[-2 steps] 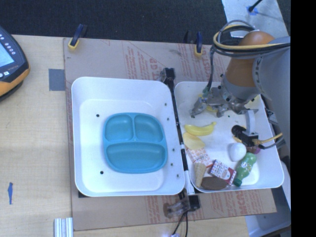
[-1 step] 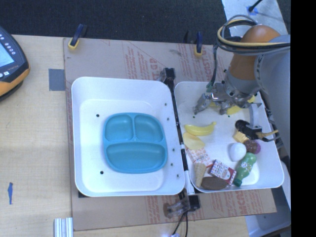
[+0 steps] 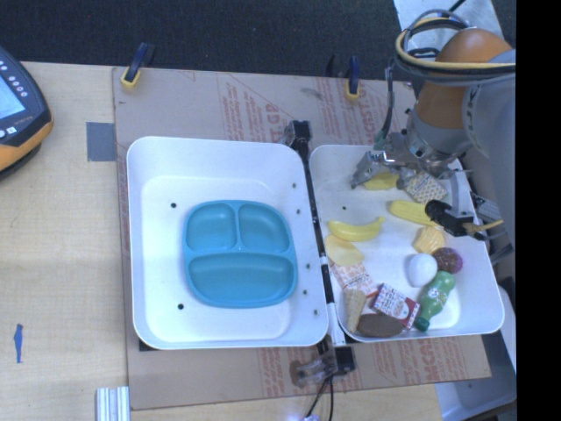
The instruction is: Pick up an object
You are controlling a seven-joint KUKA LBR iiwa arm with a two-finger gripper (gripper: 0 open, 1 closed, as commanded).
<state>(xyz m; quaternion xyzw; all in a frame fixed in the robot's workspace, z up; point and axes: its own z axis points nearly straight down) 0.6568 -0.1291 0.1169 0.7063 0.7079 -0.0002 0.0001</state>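
Listing what we see from the banana point(image 3: 355, 229) in the right bin point(image 3: 478, 323): pincer point(image 3: 379, 167) beyond it, low at the far wall, grip state unreadable; egg point(image 3: 422, 268) nearer right; blue plate point(image 3: 239, 253) left.

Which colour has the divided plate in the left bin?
The plate is light blue, seen clearly in the camera view, against the white bin.

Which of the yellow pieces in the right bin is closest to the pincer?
The small yellow piece at the bin's back, right by the pincer. The banana and the other yellow pieces lie further forward.
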